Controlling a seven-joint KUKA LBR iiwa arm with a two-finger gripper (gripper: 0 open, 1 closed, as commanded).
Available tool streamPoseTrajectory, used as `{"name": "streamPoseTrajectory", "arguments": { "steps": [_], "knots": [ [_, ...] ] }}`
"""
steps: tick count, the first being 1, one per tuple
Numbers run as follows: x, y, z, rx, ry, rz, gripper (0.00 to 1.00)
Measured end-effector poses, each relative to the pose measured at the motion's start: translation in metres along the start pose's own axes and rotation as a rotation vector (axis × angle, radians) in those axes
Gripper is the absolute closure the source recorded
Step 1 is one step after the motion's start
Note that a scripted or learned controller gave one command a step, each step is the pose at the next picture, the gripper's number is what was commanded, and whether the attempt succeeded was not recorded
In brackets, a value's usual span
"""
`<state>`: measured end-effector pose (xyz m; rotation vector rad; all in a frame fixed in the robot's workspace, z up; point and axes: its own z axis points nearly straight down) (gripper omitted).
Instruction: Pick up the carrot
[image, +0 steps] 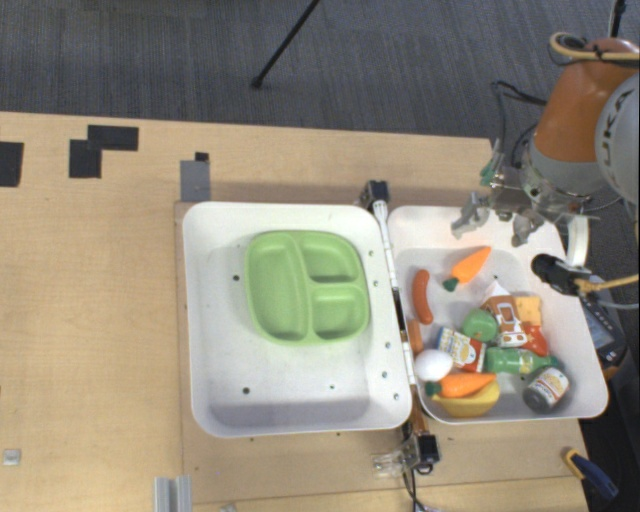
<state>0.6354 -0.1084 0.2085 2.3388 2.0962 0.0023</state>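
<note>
An orange carrot (471, 264) with a green stalk end lies tilted at the far side of the right bin (590, 400). A second orange carrot (466, 383) rests on a yellow banana (470, 403) near the bin's front wall. My gripper (493, 228) hangs just above and behind the far carrot, over the bin's back rim. Its two grey fingers (466, 221) are spread open and nothing sits between them.
The right bin also holds a red sausage (423, 296), a white egg (433, 365), a green pepper (480, 325), a small carton (511, 316) and a can (545, 388), packed close together. A green divided plate (305, 285) lies in the left bin (230, 400).
</note>
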Motion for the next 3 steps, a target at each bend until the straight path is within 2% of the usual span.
{"name": "streamPoseTrajectory", "arguments": {
  "steps": [1, 2, 3],
  "knots": [
    [-0.021, -0.009, 0.12, 0.001, -0.001, 0.012, 0.0],
    [-0.02, -0.008, 0.109, -0.002, 0.0, 0.01, 1.0],
    [0.05, -0.029, -0.046, -0.005, 0.001, 0.08, 1.0]
  ]
}}
